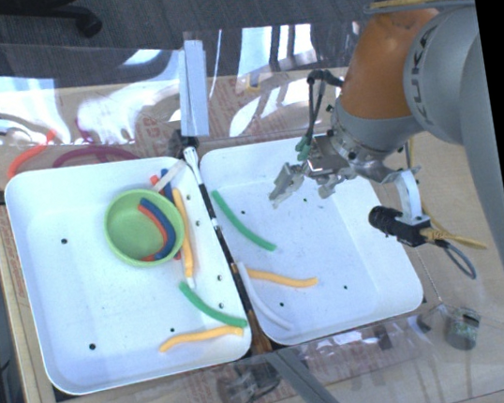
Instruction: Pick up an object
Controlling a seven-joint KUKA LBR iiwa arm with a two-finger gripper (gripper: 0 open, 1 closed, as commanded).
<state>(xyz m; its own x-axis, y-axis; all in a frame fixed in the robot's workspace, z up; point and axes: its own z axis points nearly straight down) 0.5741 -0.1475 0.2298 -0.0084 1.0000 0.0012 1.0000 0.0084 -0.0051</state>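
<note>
Over the right bin (pixel 394 292), the gripper (pixel 304 184) hangs spread above a green strip (pixel 241 221).

Glossy plastic bowl (pixel 145 226), smooth white bins (pixel 79 308)

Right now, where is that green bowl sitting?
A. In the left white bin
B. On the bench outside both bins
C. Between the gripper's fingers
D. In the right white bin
A. The green bowl rests inside the left white bin, with coloured strips lying in and beside it, while the gripper hangs over the right white bin, well apart from the bowl.
</note>
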